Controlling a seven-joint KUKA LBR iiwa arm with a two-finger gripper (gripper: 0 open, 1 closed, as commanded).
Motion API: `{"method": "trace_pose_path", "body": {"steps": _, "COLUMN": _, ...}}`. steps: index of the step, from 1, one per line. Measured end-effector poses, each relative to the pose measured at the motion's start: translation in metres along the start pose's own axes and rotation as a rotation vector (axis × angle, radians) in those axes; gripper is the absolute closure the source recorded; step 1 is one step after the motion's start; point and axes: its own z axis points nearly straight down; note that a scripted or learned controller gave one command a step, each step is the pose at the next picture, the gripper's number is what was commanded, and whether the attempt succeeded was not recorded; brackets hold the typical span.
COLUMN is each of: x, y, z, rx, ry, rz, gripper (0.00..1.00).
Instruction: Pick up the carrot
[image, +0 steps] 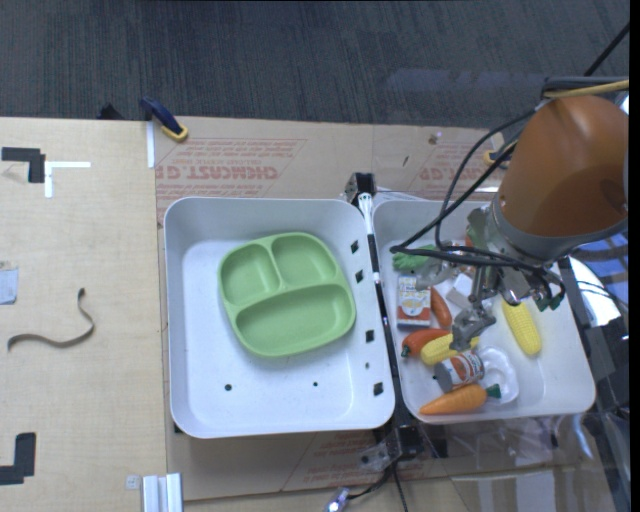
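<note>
Carrot (455, 401) lies at 6 o'clock in right bin (570, 400), jaws' state unclear, gripper (470, 330) above crowded toys at 12 o'clock of it; likely grabs yellow piece (437, 348) instead.

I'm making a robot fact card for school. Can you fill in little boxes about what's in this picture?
left bin: holds a green divided plate
right bin: toy food piled together
carrot: lying flat at the near edge of the right bin, not held
corn cob: right side of the same bin
gripper: low over the toy food, above the carrot in the picture
arm: reaches in from the right
</note>
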Motion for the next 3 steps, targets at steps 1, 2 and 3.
{"method": "trace_pose_path", "body": {"steps": 1, "x": 0.000, "y": 0.007, "z": 0.042, "rx": 0.000, "ry": -0.001, "rz": -0.173, "gripper": 0.00}}
{"method": "trace_pose_path", "body": {"steps": 2, "x": 0.023, "y": 0.038, "z": 0.042, "rx": -0.001, "ry": -0.001, "rz": -0.547, "gripper": 0.00}}
{"method": "trace_pose_path", "body": {"steps": 3, "x": 0.021, "y": 0.039, "z": 0.033, "rx": -0.001, "ry": -0.004, "rz": -0.547, "gripper": 1.00}}
